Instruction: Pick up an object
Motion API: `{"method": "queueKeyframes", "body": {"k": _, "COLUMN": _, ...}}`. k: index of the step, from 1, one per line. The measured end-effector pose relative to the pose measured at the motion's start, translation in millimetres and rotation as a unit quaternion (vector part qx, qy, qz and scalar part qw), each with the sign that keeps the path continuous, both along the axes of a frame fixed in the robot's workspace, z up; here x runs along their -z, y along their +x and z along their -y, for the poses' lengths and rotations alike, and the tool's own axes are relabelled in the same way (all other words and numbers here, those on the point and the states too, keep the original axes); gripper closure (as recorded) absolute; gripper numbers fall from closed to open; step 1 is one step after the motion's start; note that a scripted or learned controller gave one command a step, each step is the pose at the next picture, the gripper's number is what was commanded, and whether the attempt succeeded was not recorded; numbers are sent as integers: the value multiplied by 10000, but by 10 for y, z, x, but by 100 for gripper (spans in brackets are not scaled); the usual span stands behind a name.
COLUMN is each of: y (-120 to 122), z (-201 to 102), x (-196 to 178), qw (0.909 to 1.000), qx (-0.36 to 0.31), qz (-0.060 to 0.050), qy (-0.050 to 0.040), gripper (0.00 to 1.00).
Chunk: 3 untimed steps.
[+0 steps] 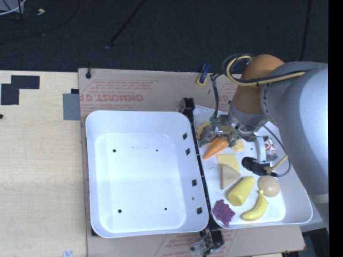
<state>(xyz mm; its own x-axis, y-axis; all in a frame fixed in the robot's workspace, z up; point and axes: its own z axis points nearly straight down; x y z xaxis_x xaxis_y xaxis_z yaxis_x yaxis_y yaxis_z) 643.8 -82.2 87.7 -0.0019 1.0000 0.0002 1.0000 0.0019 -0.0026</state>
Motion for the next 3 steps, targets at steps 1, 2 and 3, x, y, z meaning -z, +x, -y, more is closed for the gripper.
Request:
{"method": "queueKeyframes", "body": {"k": 1, "y": -5, "z": 449, "x": 0, "qw": 10000, "qx": 18, "qz": 3, "qy": -10, "gripper": 0}}
{"method": "queueKeyframes", "body": {"k": 2, "y": -8, "z": 433, "x": -97, "qw": 10000, "qx": -5, "qz": -10, "qy": -4, "gripper": 100}}
{"method": "queueKeyframes", "body": {"k": 3, "y": 14, "z": -231, "x": -1082, "qw": 10000, "qx": -20, "qz": 39, "qy": 8, "gripper": 100}}
